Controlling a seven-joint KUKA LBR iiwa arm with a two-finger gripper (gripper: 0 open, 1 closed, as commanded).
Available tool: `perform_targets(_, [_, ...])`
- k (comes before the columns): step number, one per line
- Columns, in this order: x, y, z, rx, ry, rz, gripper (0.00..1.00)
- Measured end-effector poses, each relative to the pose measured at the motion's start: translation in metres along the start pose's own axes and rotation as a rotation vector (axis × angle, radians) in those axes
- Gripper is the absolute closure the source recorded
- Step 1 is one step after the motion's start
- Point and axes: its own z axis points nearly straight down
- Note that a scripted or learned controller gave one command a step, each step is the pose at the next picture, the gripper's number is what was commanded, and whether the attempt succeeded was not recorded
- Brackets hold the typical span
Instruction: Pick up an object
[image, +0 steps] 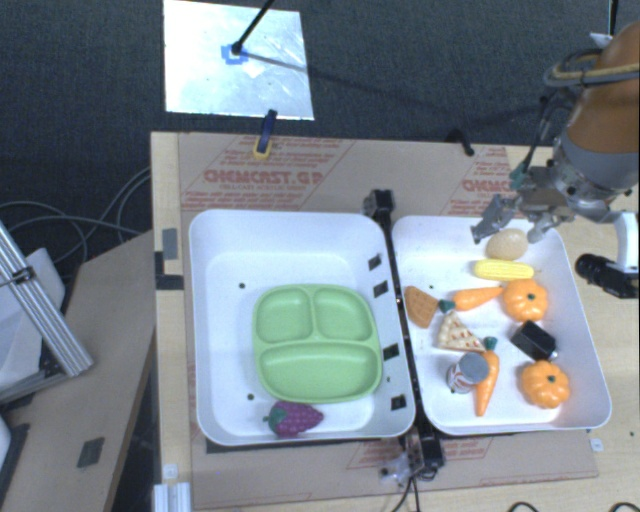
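My gripper (517, 224) hangs over the far side of the right bin (590, 330), open, its two fingers spread just above a beige egg-shaped object (506, 244). Nothing sits between the fingers. Just nearer than the egg lie a yellow corn cob (502, 269), an orange carrot (476, 297) and a small pumpkin (525, 299). Toward the bin's near side are a pizza slice (458, 333), a black block (533, 340), a second carrot (486, 381), a grey-and-red round item (464, 373) and another pumpkin (544, 384).
A brown cookie-like piece (420, 305) lies by the right bin's left wall. The left bin (215, 300) holds a green divided plate (318, 342) and a purple grape bunch (294, 418) at its near edge. The arm's orange band (605, 115) rises at the upper right.
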Motion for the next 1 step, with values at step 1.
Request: perform_targets(1, [0.0003, 0.0018, -0.0066, -0.011, -0.001, -0.002, 0.0])
